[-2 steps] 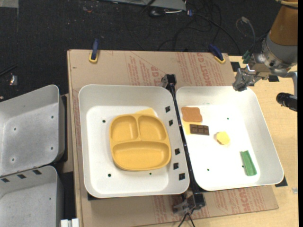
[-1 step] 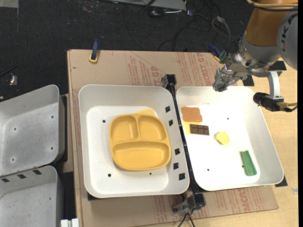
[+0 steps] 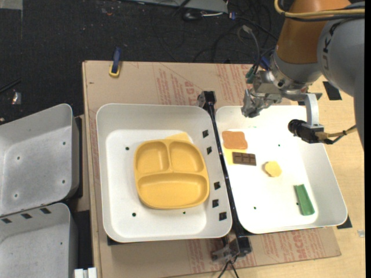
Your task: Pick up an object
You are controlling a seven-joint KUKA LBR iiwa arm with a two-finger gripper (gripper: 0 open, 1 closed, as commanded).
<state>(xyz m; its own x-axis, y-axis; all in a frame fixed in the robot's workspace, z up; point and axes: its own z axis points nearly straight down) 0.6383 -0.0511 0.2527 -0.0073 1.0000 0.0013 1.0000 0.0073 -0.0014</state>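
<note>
The surface (image 3: 174, 74) is a tan board printed with faint red lettering, standing on a dark floor strewn with cables at 12 o'clock. A small blue-and-yellow clip (image 3: 116, 62) lies on the board near its 11 o'clock corner. Grey perforated panels (image 3: 35, 155) lean at 9 o'clock, off the board.

Two shallow white bins sit side by side, their rims touching along a black clamp strip. The left bin (image 3: 116, 155) holds a yellow divided tray (image 3: 171, 174), lying flat in its middle with three compartments.

The right bin (image 3: 324, 172) holds four small things, well apart from one another except the first two: an orange slab (image 3: 235, 139) toward 10 o'clock, a brown chocolate bar (image 3: 244, 159) just beside it at its 5 o'clock, a yellow lump (image 3: 272, 169) near the middle, and a green stick (image 3: 304, 200) toward 5 o'clock.

The pincer (image 3: 253, 108) hangs over the right bin's 11 o'clock corner, above the orange slab; whether it is clenched or released, I cannot tell. Nothing shows between its tips.
</note>
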